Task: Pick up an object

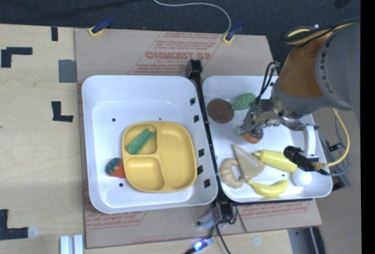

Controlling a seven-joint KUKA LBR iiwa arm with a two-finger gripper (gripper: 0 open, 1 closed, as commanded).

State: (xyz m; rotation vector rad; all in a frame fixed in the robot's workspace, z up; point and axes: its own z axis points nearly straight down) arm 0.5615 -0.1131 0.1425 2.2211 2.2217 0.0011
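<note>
My gripper [253, 128] reaches down into the right bin [220, 85], just above a small orange object [253, 137]. The fingers stand close around the top of that orange object. A brown round disc [220, 110] and a green leafy item [244, 100] lie at the bin's back left. Toward the front lie a tan wedge [245, 161], a pale doughnut-like ring [229, 172], a banana [269, 188], a yellow bottle-shaped item [273, 158] and a white ball [303, 178].
The left bin [96, 94] holds a yellow divided tray [176, 156] with a green block [140, 141] in its upper left compartment. A small red and dark toy [115, 168] lies beside the tray's left edge. The grey arm [334, 65] comes in from the right.
</note>
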